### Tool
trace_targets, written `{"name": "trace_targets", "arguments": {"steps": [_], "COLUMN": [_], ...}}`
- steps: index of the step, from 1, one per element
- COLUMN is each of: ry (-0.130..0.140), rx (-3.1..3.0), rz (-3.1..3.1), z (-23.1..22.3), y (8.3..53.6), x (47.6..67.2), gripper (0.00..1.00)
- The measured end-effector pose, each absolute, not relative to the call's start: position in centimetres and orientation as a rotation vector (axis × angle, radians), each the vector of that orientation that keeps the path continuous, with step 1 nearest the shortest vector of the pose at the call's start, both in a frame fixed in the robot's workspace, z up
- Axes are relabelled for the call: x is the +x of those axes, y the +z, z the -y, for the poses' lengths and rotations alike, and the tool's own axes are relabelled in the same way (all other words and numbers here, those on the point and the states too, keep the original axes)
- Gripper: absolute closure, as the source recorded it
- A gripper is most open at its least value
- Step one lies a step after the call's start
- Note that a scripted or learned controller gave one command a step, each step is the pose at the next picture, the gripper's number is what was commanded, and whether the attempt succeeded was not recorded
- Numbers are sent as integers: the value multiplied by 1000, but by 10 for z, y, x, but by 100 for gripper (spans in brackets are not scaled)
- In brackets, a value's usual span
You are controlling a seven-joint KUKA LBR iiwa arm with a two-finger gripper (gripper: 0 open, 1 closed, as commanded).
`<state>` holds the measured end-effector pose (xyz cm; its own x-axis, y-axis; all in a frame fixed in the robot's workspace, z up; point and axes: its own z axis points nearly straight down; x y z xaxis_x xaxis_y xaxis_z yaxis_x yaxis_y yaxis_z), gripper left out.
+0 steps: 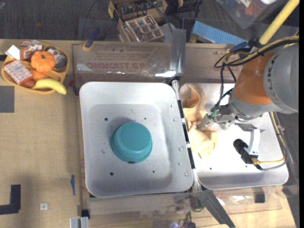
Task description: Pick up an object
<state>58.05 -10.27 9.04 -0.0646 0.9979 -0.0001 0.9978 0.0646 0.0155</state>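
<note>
Teal bowl (132,142) round, upturned, plain, centred in left bin (95,99).

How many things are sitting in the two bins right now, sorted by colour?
Teal: 1, the upturned bowl in the left bin.
Tan or pale orange: 1 soft, blurred heap in the right bin, beside the gripper; it may be more than one item, I cannot separate them.
Total: 2.

A teal bowl (132,142) sits upside down, rim flat on the floor, at the centre of the left bin (95,99).
</note>
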Motion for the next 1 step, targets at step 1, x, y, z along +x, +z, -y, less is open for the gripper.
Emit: {"name": "trace_targets", "arguments": {"steps": [1], "ry": [18], "rx": [2142], "rz": [-2284], "z": [103], "y": [90], "x": [580], "gripper": [0]}}
